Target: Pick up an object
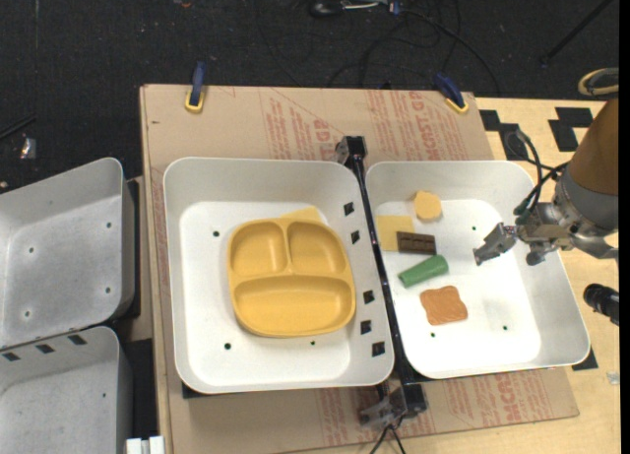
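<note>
Cardboard covered the bench (295, 112) under my two white bins, dark floor behind. I had the tool (507, 242) hovering over the right bin (551, 329), near its right wall, nothing between its fingers; whether they stood apart or together I could not tell. Left of the tool lay the green block (423, 270), its long axis slanting up toward the tool. Beyond the block lay a brown bar (415, 241); below it, an orange toast piece (444, 304). I judged the block the easiest reach.
</note>
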`<state>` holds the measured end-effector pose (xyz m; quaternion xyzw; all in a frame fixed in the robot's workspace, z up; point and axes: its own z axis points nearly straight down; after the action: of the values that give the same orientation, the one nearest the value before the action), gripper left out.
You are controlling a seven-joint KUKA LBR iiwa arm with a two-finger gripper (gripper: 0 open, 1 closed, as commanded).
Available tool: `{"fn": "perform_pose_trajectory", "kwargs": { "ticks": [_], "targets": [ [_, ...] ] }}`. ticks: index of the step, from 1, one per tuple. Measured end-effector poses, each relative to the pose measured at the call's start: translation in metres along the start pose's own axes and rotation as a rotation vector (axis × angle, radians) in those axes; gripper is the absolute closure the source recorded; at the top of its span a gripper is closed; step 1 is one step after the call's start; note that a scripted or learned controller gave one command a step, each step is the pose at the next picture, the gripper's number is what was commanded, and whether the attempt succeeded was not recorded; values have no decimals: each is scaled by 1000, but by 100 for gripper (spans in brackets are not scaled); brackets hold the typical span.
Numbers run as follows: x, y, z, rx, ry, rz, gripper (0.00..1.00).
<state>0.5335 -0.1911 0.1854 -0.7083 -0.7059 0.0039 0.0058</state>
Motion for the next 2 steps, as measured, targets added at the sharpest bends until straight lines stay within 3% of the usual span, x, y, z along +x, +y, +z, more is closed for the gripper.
{"fn": "perform_pose_trajectory", "kwargs": {
  "ticks": [1,2],
  "targets": [
    [1,3,-8,-13,-3,-4,0],
    [-8,0,42,-9,-2,-1,0]
  ]
}}
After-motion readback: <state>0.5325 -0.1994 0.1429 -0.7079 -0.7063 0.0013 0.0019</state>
